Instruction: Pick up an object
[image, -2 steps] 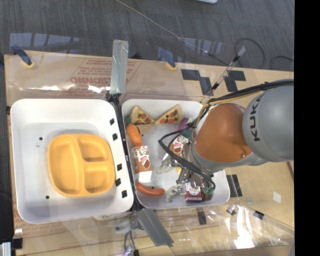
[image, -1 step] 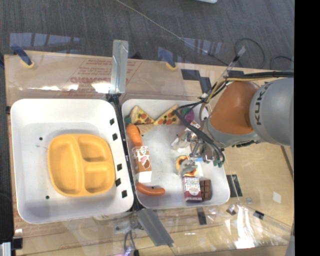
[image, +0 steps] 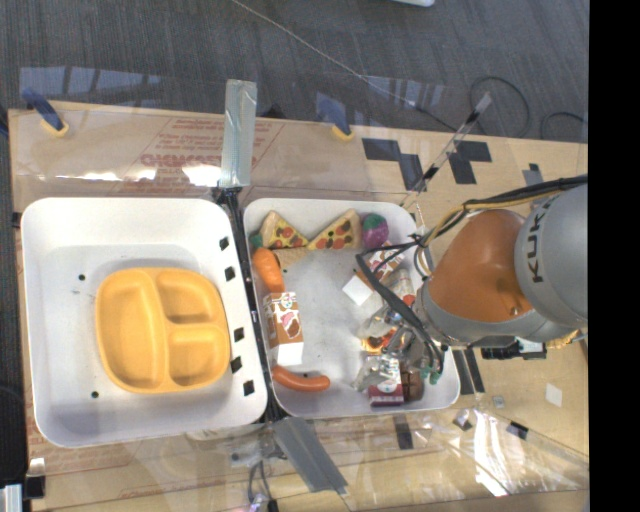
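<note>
Seemingly, the arm (image: 480, 280) leans low over the right bin (image: 330, 400), fingers' state impossible to tell.

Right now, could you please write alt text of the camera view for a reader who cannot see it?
A grey and orange arm reaches into the right bin, which holds toy food: pizza slices, a carrot, a sausage. The left bin holds a yellow divided tray.

Bench (image: 300, 150): brown board surface under clear plastic sheeting, fixed with grey tape at 12 o'clock and 6 o'clock, and blue tape tabs along the far edge. Directly on it: two shallow white bins touching side by side, left bin (image: 40, 300) toward 9 o'clock, right bin (image: 330, 395) just right of centre. Black tape marks (image: 405, 160) lie toward 1 o'clock.
</note>
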